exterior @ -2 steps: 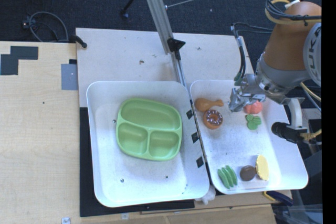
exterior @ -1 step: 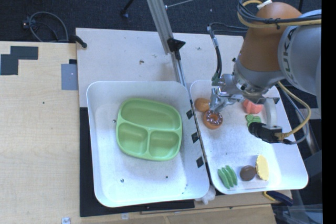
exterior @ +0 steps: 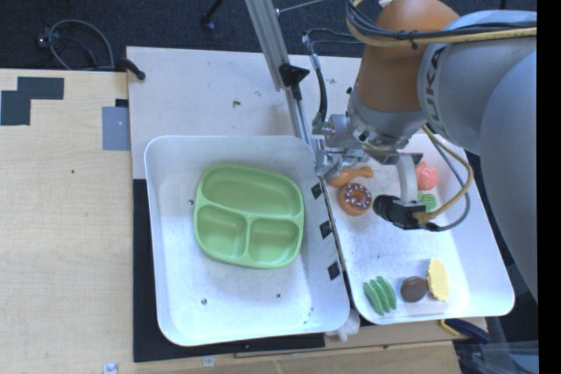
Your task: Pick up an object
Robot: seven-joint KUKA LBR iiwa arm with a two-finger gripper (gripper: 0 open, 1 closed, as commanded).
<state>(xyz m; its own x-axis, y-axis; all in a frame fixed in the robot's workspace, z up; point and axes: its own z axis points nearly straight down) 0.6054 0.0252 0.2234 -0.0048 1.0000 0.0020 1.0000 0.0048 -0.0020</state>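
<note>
The hand point(exterior: 344, 164) hangs by the right bin's point(exterior: 491, 298) far-left corner, the doughnut point(exterior: 356, 198) just beneath on its near side; its opening I cannot tell

Green sectioned plate point(exterior: 250, 217), left bin point(exterior: 171, 276)

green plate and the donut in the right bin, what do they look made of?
Plate: looks like moulded plastic, one even light green with a soft satin sheen, rounded rims and three pressed compartments. Donut: probably a plastic or rubber toy, brown ring with a pale speckled top; too small to tell hard from soft. Both guesses rest on look alone.
</note>
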